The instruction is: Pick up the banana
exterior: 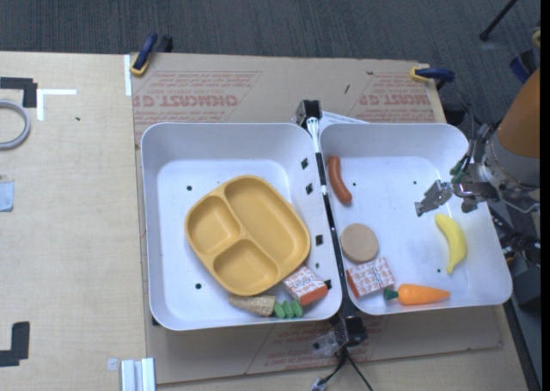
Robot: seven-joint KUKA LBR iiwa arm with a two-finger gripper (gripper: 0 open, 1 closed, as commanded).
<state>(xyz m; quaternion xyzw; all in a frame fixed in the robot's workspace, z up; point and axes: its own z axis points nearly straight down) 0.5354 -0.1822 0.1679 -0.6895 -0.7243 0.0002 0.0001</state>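
We see the hand point(436, 198) just above the banana point(453, 242), holding nothing, fingers seemingly apart. It looks light, smooth, curved; we judge mid-body the best grip.

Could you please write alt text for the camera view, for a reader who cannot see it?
A robot gripper hovers in the right bin just above a yellow banana, not holding it. That bin also holds a sausage, a round cookie and a carrot; the left bin holds a yellow divided plate.
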